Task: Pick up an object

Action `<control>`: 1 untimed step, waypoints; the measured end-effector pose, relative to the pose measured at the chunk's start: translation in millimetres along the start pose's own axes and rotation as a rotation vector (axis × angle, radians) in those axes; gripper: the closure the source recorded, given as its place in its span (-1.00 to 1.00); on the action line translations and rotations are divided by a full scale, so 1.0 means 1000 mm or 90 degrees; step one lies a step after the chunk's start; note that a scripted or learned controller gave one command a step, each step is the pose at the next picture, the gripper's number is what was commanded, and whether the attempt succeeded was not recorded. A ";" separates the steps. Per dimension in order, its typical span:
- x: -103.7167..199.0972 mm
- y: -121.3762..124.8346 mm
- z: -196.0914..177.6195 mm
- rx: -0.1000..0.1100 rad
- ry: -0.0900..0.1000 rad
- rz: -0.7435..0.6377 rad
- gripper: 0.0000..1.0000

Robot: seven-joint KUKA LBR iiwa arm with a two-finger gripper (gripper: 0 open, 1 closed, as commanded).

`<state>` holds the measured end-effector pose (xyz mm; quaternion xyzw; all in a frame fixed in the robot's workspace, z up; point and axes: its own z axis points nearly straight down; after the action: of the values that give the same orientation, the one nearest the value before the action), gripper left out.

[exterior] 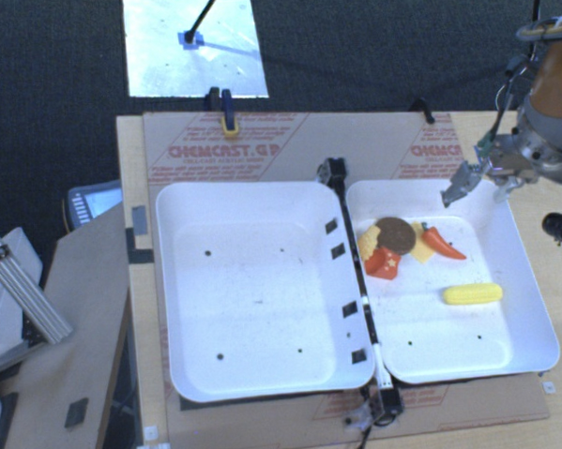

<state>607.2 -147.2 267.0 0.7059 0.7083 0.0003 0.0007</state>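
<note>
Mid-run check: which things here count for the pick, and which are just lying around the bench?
For the job:
gripper, above the right bin's far edge
right bin
brown disc
red piece
orange carrot-like piece
yellow corn-like piece, lying apart from the cluster

Just lying about:
left bin
yellow clamp at the board's far edge
metal plate beyond the bench

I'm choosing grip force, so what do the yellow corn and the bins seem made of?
The yellow corn looks like molded plastic: uniform color, smooth soft sheen. The bins look like thin, glossy formed white plastic, with rounded corners and a rolled rim, though that's uncertain.
</note>
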 end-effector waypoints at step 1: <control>-0.058 -0.069 -0.014 0.000 -0.001 0.006 -1.00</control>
<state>538.1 -205.5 280.5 0.7093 0.7049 -0.0006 0.0011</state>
